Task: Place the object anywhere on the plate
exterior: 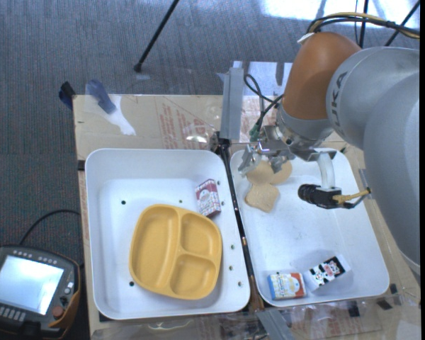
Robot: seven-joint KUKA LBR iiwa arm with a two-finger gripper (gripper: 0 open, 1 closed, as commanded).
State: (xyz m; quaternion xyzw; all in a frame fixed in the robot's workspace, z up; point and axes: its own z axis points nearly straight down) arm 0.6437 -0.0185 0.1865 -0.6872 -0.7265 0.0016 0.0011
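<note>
Tan object just below end effector

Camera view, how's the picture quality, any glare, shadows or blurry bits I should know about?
Camera view: bright light washes out the floor at top right; the white bins look evenly lit, with soft shadow under the yellow plate; the arm close to the lens is large and a bit soft; the gripper is small and murky over the tan objects; the cartons stay readable.

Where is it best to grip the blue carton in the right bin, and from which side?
Probably from straight above, fingers across the short sides of the blue carton: it lies flat near the bin's front wall, with the cow-patterned carton close on its right.
</note>
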